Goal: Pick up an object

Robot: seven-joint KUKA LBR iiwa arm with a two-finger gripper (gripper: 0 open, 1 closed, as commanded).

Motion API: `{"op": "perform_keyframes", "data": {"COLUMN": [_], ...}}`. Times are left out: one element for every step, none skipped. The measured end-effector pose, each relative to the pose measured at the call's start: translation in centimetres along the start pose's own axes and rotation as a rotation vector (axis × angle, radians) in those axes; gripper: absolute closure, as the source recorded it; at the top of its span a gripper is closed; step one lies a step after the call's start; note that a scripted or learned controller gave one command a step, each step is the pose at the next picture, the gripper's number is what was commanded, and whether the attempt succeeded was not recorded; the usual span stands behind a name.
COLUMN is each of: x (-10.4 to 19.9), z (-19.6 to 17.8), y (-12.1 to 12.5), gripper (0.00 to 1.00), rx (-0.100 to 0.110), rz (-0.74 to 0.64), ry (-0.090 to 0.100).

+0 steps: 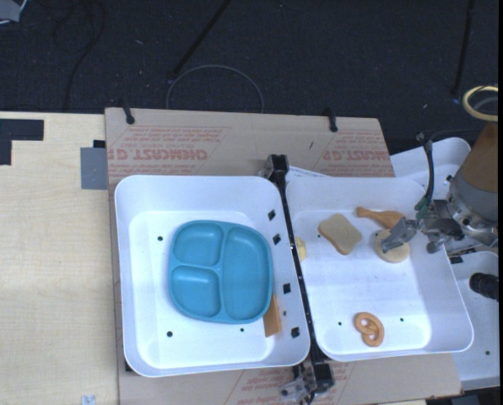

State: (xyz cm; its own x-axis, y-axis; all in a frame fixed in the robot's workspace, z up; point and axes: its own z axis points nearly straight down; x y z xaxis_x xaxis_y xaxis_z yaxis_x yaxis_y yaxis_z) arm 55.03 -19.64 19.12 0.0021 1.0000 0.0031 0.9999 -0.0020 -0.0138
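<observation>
In the right bin (403, 306) lie a tan bread-like slice (340, 233), an orange stick-shaped piece (380, 216), a round cream piece (394, 252) and a pretzel (370, 328). My gripper (416, 239) reaches in over the bin's right rim, low at its upper right part. Its fingers stand open, and the left fingertip (395, 240) lies over the top of the round cream piece. Nothing shows between the fingers. The orange stick piece lies just up and left of that fingertip.
The left bin (142, 226) holds a blue divided plate (219, 271) with a small brown strip (273, 319) at its lower right. A small yellow bit (300, 248) sits by the divider between the bins. Cardboard (235, 146) lies under both bins.
</observation>
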Motion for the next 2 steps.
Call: {"op": "perform_keyframes", "data": {"x": [0.0,0.5], "z": [-0.6,4.1], "y": [0.3,-0.4], "gripper": [0.00,0.00], "rx": [-0.011,-0.006], "rz": [-0.002,-0.002], "ry": [-0.002,0.000]}}
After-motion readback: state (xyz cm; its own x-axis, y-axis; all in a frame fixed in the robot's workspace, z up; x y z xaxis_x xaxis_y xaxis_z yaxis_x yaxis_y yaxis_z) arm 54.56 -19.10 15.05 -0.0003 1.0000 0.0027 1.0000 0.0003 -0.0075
